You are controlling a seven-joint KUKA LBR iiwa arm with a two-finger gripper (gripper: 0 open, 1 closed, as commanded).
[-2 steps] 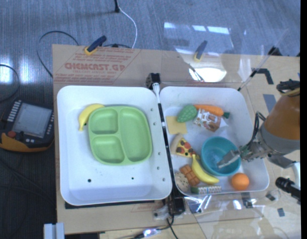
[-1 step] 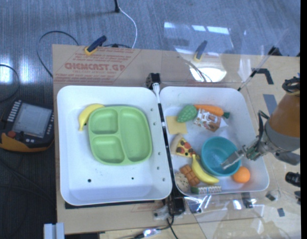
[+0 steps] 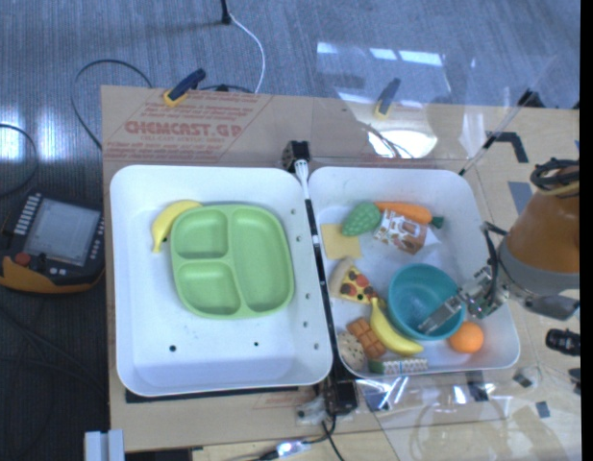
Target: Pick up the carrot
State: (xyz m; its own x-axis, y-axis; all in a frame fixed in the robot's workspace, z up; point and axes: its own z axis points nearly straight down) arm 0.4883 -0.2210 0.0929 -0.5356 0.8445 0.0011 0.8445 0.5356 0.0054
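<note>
**Carrot Lies Up-Left of Gripper**

The gripper (image 3: pixel 448 313) is hovering over the teal bowl (image 3: pixel 421 296) in the right bin (image 3: pixel 469 195); whether it is apart or together cannot be told. The carrot (image 3: pixel 406 211) is lying near the bin's far wall, long axis roughly left-right, well apart from the gripper. A snack packet (image 3: pixel 402 232) is touching it, a green toy (image 3: pixel 359 220) is sitting just beside it, and the bowl rim is likely standing in the way.
</note>
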